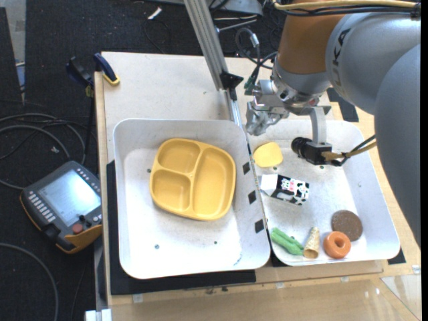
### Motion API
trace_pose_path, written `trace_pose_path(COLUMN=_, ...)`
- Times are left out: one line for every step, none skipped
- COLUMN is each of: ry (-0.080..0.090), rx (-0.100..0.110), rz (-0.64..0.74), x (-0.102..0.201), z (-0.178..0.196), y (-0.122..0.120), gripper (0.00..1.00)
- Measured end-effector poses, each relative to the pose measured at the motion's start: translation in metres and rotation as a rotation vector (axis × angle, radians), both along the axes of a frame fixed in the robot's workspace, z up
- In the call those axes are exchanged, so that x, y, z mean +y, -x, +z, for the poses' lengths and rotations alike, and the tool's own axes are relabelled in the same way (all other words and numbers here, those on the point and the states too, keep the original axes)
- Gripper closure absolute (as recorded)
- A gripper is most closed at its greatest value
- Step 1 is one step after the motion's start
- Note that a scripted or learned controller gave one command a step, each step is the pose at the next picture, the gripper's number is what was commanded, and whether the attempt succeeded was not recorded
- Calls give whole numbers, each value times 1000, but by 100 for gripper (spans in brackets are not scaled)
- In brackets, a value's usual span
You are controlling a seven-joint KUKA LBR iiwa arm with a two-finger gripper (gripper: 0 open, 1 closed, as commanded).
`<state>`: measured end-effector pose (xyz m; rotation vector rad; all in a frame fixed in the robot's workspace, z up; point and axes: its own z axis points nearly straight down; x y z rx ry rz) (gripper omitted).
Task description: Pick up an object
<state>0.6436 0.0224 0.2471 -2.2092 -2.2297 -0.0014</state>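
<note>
The gripper point(259, 120) is hovering over the far left corner of the right bin point(374, 199), just above a yellow disc point(268, 155); I cannot tell how it is set. A black-and-white box point(291, 189) is lying near the disc, its printing unreadable. The left bin point(134, 246) is holding 1 yellow divided plate point(194, 178).

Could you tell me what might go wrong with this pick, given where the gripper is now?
1. The gripper hangs by the divider between the bins, above the small yellow disc; a descent there could strike the bin wall.
2. The disc looks flat, so the fingers may slide over it.
3. The black-and-white cow toy lies close beside the disc and could get nudged.
</note>
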Motion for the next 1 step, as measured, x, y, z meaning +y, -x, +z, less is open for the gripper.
trace_pose_path(ry=2, rx=1, rz=-2, x=45, z=-9, y=4, gripper=100)
